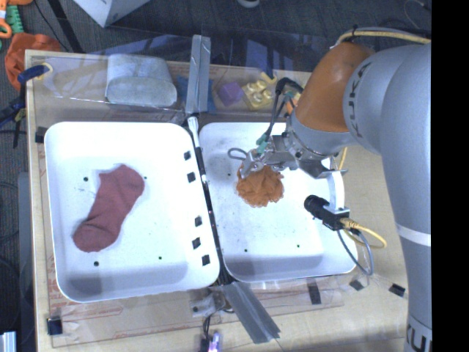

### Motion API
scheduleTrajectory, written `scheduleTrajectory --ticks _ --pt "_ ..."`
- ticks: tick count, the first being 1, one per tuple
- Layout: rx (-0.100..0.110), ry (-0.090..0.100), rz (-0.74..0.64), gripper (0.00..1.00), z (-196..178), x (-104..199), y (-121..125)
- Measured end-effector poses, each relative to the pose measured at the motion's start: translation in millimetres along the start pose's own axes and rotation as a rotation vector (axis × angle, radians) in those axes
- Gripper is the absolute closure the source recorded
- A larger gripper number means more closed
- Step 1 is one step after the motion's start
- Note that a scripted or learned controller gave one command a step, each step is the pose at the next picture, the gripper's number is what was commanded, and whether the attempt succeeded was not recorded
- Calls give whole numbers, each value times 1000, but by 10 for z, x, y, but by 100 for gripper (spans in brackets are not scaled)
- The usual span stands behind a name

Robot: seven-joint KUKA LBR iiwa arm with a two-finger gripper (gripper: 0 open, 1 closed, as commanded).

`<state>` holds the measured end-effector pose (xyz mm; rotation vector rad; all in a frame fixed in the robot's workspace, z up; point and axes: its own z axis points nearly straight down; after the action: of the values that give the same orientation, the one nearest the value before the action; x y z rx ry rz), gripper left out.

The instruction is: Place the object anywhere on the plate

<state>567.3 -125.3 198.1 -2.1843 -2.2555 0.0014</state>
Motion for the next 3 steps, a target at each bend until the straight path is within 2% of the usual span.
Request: scheduleTrajectory --ticks 1,2,3 --pt "1 -1 90 100 -101 -501 611" --pt "0 -1 144 100 -365 -829 754" --pt "0 -1 104 100 -827 -821 876"
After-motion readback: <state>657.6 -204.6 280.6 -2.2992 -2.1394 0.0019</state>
